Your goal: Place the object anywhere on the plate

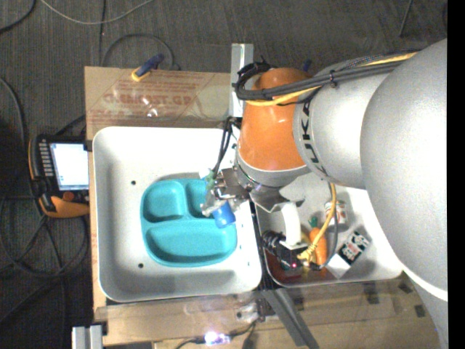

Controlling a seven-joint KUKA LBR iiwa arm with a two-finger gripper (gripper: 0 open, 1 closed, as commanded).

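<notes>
Where fingers (216,208) hover, blue object (224,217) over plate (174,235)

A bulky grey arm (392,137) wears an orange band (270,133), black cables looped over it.

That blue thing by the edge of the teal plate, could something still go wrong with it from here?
Possibly, in two ways.

1. The blue object sits at the right rim of the teal plate, beside the bin wall. If let go there, it may tip off the plate.

2. The gripper hangs low over the plate's raised dividers. A sideways move might nudge the plate across the left bin.

Whether the object is actually gripped is unclear from this view.
</notes>
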